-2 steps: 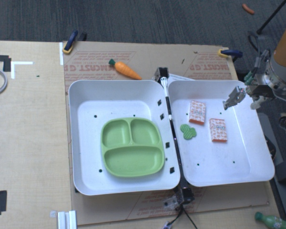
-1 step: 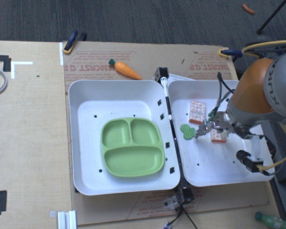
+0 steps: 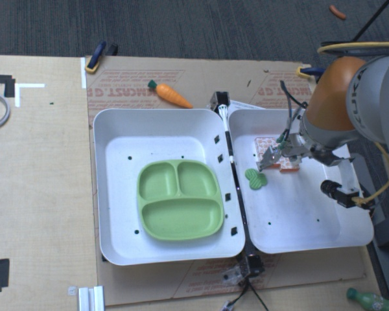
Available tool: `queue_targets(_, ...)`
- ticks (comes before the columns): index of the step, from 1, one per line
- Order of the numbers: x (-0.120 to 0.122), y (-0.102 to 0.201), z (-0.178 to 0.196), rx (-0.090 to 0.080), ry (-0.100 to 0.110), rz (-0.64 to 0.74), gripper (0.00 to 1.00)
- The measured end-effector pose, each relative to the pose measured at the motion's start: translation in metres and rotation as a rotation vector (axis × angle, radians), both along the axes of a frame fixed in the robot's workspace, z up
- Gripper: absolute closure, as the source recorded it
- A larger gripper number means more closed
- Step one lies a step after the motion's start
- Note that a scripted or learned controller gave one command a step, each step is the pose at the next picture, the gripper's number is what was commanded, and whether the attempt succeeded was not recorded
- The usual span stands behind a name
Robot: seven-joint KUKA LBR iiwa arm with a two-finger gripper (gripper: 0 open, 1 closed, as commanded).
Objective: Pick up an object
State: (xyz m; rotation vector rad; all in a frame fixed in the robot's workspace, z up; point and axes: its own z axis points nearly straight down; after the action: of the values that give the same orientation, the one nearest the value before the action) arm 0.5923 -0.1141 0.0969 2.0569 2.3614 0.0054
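- Arm (image 3: 350,99): grey with an orange band, reaching in from the right over the right bin (image 3: 311,229).
- Left bin (image 3: 117,141): holds a green divided plate (image 3: 179,199), lying flat, centre.
- Right bin: small green object (image 3: 256,178) near its left wall; red-and-white packet (image 3: 286,165) under the wrist, partly hidden.
- Toy carrot (image 3: 170,94): on the cardboard behind the left bin.
- Gripper (image 3: 270,161): low, between packet and green object; finger state too hard to make out, cannot tell.
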Motion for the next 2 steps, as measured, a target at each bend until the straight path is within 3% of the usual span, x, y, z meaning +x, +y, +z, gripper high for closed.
queue_targets(1,0.001,-0.002,0.01,-0.004,-0.004,-0.003,1.0)
queue_targets(2,-0.065,0.083,0.221,0.002,0.008,0.02,1.0)
